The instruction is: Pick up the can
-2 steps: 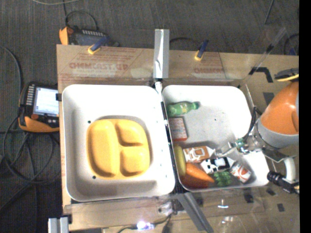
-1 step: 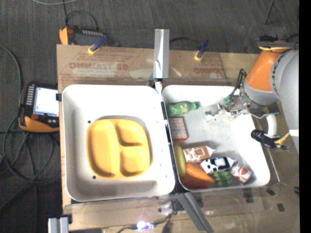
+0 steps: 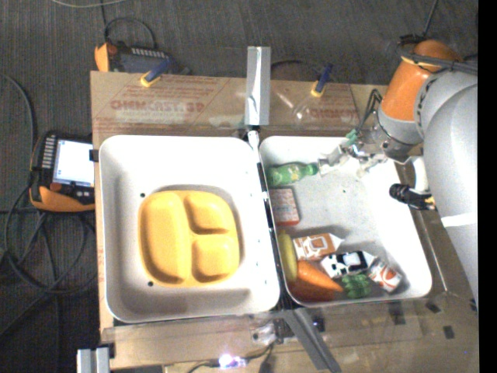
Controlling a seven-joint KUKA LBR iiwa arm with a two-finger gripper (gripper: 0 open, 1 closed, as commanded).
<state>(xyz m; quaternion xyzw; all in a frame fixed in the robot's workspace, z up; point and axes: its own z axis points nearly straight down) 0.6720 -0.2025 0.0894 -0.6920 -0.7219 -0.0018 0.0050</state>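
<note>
A small orange and white can (image 3: 386, 276) lies on its side in the near right corner of the right bin (image 3: 404, 216). It touches a cluster of items on its left. My gripper (image 3: 342, 156) hangs over the far part of that bin, well away from the can. It is just right of the cap end of a green bottle (image 3: 290, 173). Nothing shows held in it.
Beside the can lie a black and white item (image 3: 346, 263), a green piece (image 3: 356, 286), a carrot (image 3: 314, 275), an orange carton (image 3: 317, 245) and a yellow banana (image 3: 288, 256). A red packet (image 3: 283, 205) lies by the left wall. The left bin (image 3: 116, 162) holds a yellow tray (image 3: 189, 235).
</note>
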